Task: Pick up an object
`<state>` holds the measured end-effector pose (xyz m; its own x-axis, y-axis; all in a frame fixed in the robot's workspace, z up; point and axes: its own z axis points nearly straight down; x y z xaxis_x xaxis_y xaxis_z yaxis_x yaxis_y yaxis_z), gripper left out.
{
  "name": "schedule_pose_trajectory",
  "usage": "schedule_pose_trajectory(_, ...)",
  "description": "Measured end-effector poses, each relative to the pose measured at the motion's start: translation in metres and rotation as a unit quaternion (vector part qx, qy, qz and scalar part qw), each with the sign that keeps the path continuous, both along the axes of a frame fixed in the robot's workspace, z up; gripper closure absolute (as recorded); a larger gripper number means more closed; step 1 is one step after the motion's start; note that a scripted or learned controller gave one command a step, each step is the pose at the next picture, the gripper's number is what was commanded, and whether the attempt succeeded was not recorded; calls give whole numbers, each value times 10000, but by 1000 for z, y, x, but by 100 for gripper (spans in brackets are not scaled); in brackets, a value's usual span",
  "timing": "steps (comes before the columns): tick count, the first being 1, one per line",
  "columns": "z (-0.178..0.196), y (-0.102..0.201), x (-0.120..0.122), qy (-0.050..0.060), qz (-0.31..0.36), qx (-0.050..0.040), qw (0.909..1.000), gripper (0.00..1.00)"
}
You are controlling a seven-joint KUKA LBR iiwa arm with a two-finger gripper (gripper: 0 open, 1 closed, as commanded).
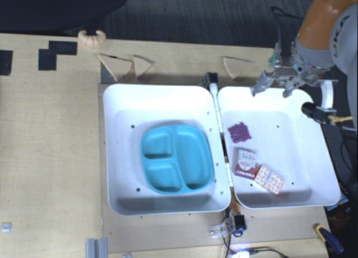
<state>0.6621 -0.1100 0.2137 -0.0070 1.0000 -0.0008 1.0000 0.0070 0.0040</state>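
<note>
The grey arm with its orange band (320,10) is reaching in from the three o'clock side and is hanging over the far edge of the right bin (313,156), up around one o'clock of that bin. Its gripper (274,85) is pointing down with the two fingers (258,87) spreading apart, and nothing is sitting between them; they are hovering just above the bin's back rim, well apart from anything inside. In the right bin three things are lying: a small purple clump (240,132) is resting toward the bin's ten o'clock area, and just below it, toward seven o'clock, a little red and white packet (245,162) is lying flat, with a second patterned packet (269,179) touching its lower right corner and tilting off toward five o'clock. All three are sitting on the left half of that bin, near the divider (219,134) running between the two bins. In the left bin (120,145) a turquoise tray with three compartments (177,158) is lying in the middle, turned at a slight angle. Both bins are standing side by side on the pale wooden bench (50,156), and a small beige knob-like thing (91,39) is sitting on the bench at about eleven o'clock.
</note>
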Motion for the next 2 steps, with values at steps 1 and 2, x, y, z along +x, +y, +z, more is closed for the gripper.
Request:
schedule_pose_trajectory(1,-121,17,6,29,5,9,10000,0)
schedule_pose_trajectory(2,-107,17,9,-13,34,0,10000,100)
